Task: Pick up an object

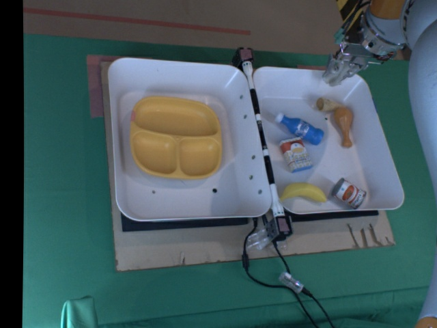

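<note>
In the right bin point(382, 157) lie a blue bottle with a white cap point(301, 128), a small red and white carton point(295, 154), a banana point(304, 192), a small can on its side point(349, 193), a brown drumstick point(344, 124) and a small tan piece point(327, 104). My gripper point(339, 72) hangs over the bin's far rim, up and to the right of the tan piece. Nothing shows between its fingers. The fingers look close together.
The left bin point(136, 197) holds a yellow divided plate point(176, 137). A black and white divider bar point(261, 137) runs between the bins. Cables point(287, 279) trail over the green cloth in front. The grey arm point(423, 60) comes down along the right side.
</note>
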Controlling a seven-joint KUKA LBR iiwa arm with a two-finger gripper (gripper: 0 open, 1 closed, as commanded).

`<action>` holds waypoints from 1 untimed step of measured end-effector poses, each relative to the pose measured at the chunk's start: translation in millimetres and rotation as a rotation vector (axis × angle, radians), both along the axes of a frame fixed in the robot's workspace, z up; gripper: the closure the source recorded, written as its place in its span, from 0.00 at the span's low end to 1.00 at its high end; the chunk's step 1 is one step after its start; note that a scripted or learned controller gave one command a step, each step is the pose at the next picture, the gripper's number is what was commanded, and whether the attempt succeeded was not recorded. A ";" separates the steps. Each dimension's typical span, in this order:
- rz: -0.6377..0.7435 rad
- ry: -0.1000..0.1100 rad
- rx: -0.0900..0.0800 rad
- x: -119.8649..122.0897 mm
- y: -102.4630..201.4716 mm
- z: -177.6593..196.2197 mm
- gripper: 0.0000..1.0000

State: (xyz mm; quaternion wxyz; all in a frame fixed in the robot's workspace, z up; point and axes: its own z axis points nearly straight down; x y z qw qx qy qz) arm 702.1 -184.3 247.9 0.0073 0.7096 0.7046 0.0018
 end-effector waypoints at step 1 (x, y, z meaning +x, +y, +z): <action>0.000 0.001 -0.001 0.1 0.4 -0.1 0.00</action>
